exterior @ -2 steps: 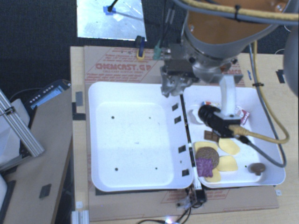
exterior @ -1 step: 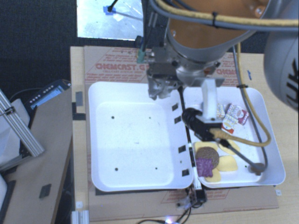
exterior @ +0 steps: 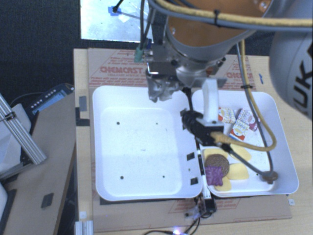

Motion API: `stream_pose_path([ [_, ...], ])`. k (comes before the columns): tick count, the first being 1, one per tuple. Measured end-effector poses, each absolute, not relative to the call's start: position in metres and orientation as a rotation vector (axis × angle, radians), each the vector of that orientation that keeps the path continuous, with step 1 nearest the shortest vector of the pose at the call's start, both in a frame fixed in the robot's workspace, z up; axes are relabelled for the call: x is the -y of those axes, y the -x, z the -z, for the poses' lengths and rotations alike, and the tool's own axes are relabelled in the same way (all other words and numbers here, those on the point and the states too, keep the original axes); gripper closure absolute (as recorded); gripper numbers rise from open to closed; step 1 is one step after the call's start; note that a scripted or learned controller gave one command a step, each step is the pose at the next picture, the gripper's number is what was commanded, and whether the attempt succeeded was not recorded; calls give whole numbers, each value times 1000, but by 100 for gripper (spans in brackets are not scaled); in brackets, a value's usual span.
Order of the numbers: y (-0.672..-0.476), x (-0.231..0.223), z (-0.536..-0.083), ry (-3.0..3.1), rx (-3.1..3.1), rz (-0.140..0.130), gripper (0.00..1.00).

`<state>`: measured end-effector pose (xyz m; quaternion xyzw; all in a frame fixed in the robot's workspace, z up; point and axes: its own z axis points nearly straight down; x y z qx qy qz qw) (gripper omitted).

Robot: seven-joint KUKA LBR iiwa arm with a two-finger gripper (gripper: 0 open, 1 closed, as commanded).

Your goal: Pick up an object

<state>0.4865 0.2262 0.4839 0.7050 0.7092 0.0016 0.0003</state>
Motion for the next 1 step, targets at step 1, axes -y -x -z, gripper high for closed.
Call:
stream_pose_path([
  [1,-487,-234,-487,-2214,-2228,-4,100],
])
